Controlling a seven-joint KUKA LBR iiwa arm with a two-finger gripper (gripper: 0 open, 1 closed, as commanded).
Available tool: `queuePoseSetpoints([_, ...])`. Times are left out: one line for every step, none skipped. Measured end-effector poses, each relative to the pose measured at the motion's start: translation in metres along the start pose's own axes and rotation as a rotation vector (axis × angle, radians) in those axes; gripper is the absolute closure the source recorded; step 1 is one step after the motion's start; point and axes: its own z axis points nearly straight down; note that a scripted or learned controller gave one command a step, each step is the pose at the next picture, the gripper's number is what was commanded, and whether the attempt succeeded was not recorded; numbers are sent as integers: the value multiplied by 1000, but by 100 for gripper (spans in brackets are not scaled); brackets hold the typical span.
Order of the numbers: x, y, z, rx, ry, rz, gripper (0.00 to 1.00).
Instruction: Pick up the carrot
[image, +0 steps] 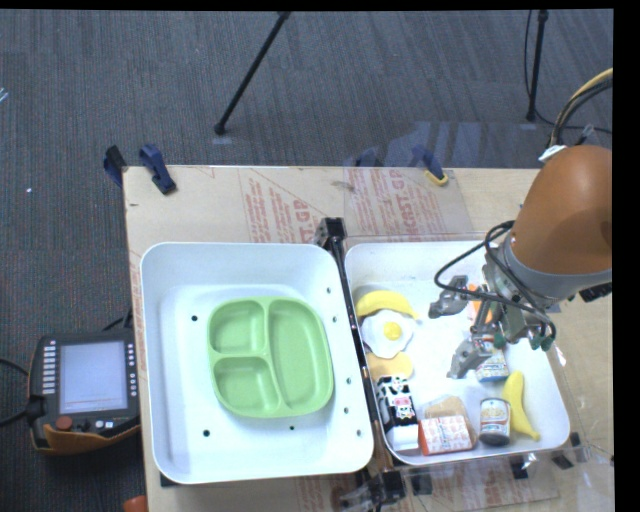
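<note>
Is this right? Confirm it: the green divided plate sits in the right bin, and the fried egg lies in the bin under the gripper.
Not quite. The camera view shows the green divided plate in the left bin, not the right one. The rest holds: the fried egg lies in the right bin, where the gripper hangs.

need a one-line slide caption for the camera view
Arm's gripper hovers over right bin of toy food; green divided plate sits in left bin.

Carrot (374, 366) (orange sliver, hard to tell) lies in right bin (440, 262).
</note>
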Motion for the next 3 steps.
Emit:
queuePoseSetpoints([-54, -66, -15, 3, -7, -34, 0])
queuePoseSetpoints([-90, -101, 123, -1, -1, 49, 0])
queuePoseSetpoints([-94, -99, 109, 0, -10, 43, 100])
